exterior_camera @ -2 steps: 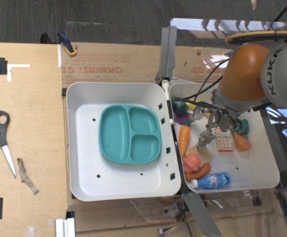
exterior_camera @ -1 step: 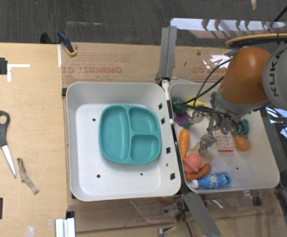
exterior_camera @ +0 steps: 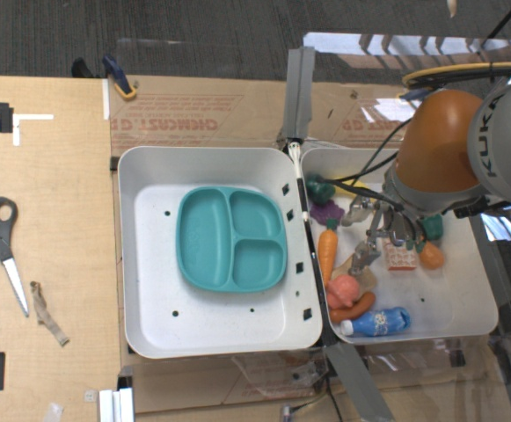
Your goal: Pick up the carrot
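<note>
Carrot at the tool's nine o'clock | likely light, stiff, slick: pinch mid-body across its width | your tool's spread, can't tell

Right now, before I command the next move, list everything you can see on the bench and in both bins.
Left bin: 1, white, left of the divider.
Divided plate: 1, teal, middle of the left bin.
Right bin: 1, white, beside the left bin.
Carrot: 1, orange, right bin by the divider, lying lengthwise.
Purple item: 1, above the carrot; cannot tell what it is.
Pink and red toys: a cluster below the carrot.
Bottle: 1, blue and white, front edge of the right bin.
Small orange item: 1, right of the gripper.
Scissors: 1, grey handles, on the wooden bench far left.
Arm: 1, grey with orange band, over the right bin.
Gripper: 1, metal, hanging right of the carrot.
</note>
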{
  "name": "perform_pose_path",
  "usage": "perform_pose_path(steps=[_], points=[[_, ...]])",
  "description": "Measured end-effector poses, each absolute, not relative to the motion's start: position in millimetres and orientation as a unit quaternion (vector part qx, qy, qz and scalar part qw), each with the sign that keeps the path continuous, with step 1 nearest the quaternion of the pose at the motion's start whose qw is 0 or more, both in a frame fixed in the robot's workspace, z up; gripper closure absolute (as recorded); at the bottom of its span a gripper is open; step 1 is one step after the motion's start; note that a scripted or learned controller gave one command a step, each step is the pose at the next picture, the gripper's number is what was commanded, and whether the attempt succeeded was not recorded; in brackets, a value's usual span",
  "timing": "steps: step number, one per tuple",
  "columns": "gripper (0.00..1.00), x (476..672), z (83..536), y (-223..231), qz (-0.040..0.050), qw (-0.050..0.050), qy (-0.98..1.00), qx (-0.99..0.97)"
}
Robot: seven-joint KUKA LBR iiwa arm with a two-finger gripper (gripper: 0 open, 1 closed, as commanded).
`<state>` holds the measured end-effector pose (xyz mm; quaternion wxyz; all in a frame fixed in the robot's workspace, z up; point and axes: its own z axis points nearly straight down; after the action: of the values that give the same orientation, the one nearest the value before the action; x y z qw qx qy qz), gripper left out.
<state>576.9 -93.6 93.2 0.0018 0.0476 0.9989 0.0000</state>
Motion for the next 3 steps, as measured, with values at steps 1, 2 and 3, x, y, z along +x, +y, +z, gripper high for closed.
perform_pose_path(steps=[1, 2, 3], points=[[0.00, 576.4, 93.0, -94.5, 0.0001, 0.001, 0.995, 0.098], [0.00, 562.1, 93.0, -92.4, -0.0001, 0.002, 0.995, 0.101], [0.00, 548.7, 92.8, -92.7, 0.0001, 0.001, 0.994, 0.109]])
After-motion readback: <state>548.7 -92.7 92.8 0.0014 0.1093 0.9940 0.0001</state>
